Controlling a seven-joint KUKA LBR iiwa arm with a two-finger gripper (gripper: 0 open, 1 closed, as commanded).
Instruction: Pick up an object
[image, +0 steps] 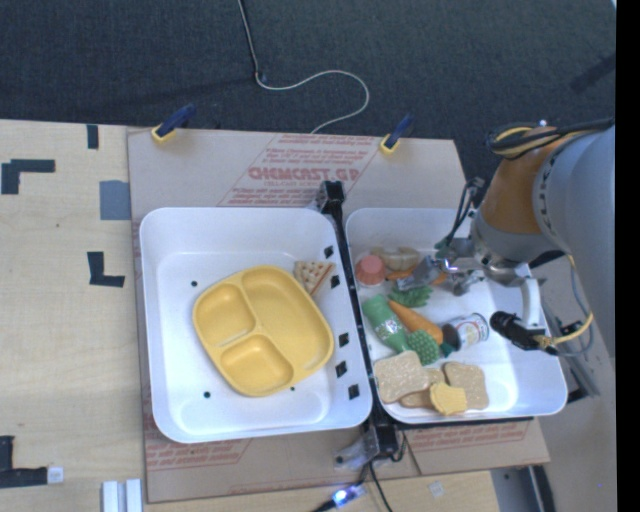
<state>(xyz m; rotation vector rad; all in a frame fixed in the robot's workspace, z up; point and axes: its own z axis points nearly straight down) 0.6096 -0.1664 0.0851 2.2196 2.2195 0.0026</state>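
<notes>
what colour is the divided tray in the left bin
Yellow. The tray shows plainly in the camera view, lying in the left bin.

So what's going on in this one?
The arm reaches in from the right, its gripper low over the right bin, near the back of a pile of toy food: a carrot, green pieces, bread slices and a small jar. Nothing is visibly between its fingers. The left bin holds a yellow tray with a cracker beside it.
</notes>
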